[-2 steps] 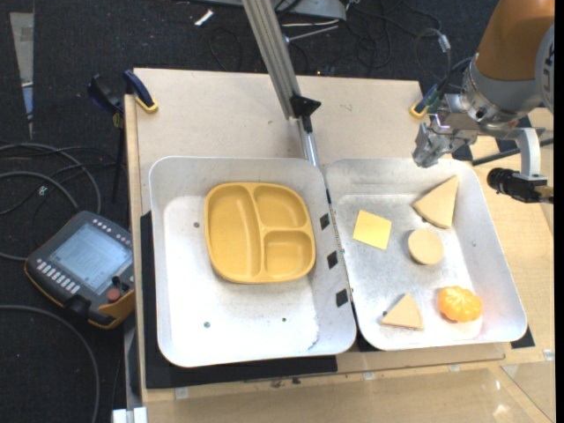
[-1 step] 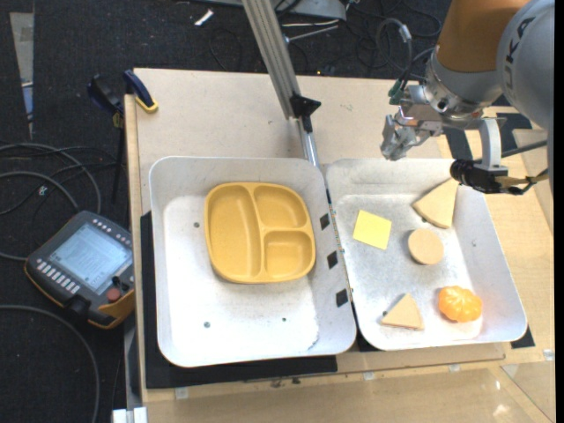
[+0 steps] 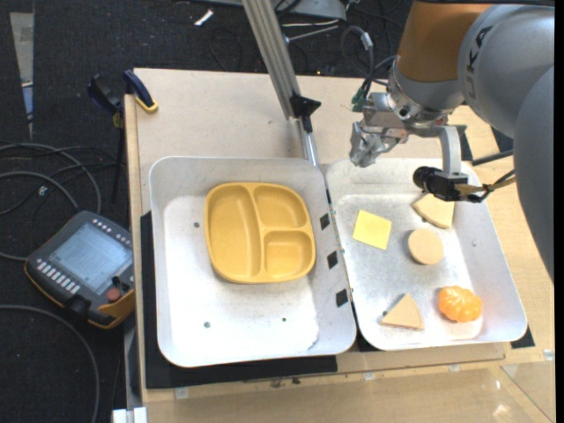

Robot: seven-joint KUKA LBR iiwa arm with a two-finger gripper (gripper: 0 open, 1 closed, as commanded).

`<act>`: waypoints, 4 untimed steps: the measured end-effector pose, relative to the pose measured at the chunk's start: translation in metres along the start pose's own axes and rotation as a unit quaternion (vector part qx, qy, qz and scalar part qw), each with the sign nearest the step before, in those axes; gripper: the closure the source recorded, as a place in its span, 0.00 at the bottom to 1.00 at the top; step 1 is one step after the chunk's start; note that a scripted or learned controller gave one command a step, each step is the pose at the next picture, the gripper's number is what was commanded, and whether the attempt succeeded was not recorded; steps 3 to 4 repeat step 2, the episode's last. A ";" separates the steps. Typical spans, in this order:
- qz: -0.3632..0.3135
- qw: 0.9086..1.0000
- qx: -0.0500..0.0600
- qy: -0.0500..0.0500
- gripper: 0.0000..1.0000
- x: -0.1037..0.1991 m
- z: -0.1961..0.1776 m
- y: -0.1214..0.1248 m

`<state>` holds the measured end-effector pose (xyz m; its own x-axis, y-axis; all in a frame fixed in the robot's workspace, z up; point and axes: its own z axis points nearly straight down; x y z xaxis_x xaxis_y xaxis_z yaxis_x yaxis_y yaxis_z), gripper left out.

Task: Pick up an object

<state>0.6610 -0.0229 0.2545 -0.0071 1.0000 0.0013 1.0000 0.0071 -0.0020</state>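
Nearest the lens, lower right of the frame: a tan wedge (image 3: 404,314) and a mandarin (image 3: 459,304), lying side by side but apart, close to the front rim of the right bin (image 3: 502,271).

Item: round tan disc (image 3: 426,246), middle of the same bin, just above the mandarin.

Item: yellow square slice (image 3: 372,230), flat, left of the disc, clear on all sides. I judge it hard to nip because it lies so low.

Item: second tan wedge (image 3: 434,210), near the upper right rim, beside a black fitting (image 3: 430,180) that hangs from my wrist.

Item: yellow divided plate (image 3: 260,232), three compartments, centred in the left bin (image 3: 176,307), holding nothing I can see.

Item: my tool (image 3: 364,152), upper centre-right of the frame, hanging over the back rim of the right bin, above and apart from every piece. Nothing sits between its tips; I cannot tell whether they are spread or closed.

Item: teach pendant (image 3: 81,267), on the floor at left, off the tabletop (image 3: 211,122).

Judgement: all five loose pieces are spaced well apart, probably so each can be taken singly. No pick has begun; the yellow slice and the upper wedge lie closest to my tool.
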 end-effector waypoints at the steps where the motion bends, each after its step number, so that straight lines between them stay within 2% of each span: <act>1: 0.000 1.000 0.000 0.000 1.00 0.047 0.015 0.005; 2: 0.000 1.000 -0.001 0.000 1.00 0.102 0.027 0.012; 4: 0.000 1.000 -0.001 0.000 1.00 0.102 0.027 0.012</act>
